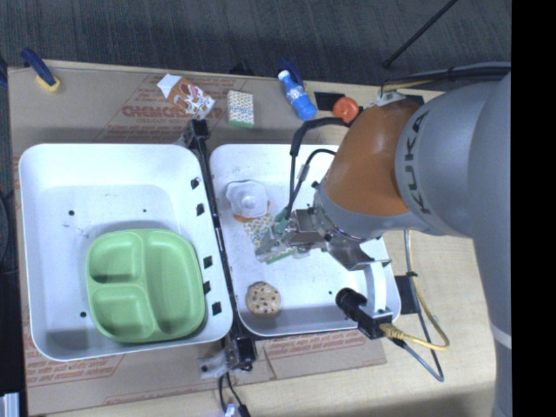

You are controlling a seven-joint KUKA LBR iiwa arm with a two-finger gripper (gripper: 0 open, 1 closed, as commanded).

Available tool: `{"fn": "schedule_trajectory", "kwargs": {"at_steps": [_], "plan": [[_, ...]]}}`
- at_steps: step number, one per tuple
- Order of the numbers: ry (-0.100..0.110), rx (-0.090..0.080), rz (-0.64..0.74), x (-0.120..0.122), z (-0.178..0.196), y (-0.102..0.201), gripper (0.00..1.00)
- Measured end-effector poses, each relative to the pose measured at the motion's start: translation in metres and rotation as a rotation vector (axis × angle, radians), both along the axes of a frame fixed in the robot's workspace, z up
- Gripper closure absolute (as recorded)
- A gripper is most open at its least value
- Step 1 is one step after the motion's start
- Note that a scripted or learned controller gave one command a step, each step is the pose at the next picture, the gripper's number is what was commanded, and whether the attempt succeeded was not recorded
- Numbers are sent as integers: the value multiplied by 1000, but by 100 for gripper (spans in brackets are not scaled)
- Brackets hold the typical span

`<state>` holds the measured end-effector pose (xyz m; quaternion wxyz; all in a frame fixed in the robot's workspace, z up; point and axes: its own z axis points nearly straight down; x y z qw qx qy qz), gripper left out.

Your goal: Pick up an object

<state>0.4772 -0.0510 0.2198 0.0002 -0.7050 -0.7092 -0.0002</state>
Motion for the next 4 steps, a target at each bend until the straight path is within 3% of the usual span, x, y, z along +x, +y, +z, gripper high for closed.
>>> {"fn": "schedule_trajectory", "kwargs": {"at_steps": [1,2,3,4], "plan": [[4,-1,1,-1,-11,-1,100],[2,-1,-2,-1,-9,-24,100],[0,-1,2,0,-4,4,100],[5,-1,1,-1,-29,-3,100]]}}
